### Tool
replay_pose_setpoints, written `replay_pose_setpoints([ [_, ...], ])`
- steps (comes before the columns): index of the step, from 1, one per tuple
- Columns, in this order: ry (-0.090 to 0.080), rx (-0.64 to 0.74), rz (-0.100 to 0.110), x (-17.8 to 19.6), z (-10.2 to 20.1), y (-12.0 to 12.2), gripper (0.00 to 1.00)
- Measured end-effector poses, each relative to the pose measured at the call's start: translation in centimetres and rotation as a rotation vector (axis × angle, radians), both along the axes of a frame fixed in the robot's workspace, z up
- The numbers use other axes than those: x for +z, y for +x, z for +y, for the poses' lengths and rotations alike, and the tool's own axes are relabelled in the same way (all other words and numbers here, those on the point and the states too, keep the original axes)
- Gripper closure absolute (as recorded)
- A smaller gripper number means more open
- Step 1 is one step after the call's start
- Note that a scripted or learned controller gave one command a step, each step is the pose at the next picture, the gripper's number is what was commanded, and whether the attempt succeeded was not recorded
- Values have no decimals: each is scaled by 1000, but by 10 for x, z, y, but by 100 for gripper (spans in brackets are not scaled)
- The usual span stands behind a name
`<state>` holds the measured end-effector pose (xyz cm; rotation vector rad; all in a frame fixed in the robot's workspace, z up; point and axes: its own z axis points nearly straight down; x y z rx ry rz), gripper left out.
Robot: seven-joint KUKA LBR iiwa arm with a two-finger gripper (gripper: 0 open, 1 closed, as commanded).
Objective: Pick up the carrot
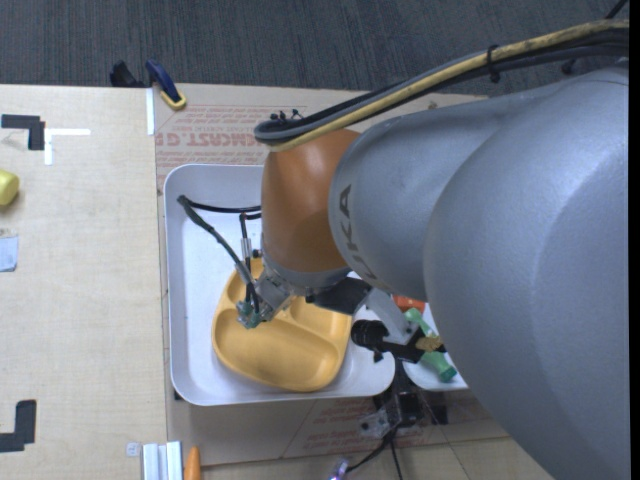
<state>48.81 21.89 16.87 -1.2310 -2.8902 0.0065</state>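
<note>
Room inside the white bin (190, 298) is tight: the grey arm (480, 258) with its orange band (300, 203) covers the bin's right half, leaving bare floor along the left wall and near the far rim. A yellow plastic dish (275, 353) sits in the near part of the bin, its edge close to the near wall. The gripper (250, 313) hangs low over the dish's left side, at or just above its surface; whether it is parted or closed cannot be told, and nothing is seen held. The carrot (408, 303) shows as a small orange sliver right of the dish, beside green pieces (430, 353), mostly hidden under the arm.
</note>
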Motion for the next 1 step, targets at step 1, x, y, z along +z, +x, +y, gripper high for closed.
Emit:
replay_pose_setpoints([
  [1,-1,-241,0,19,2,-9,100],
])
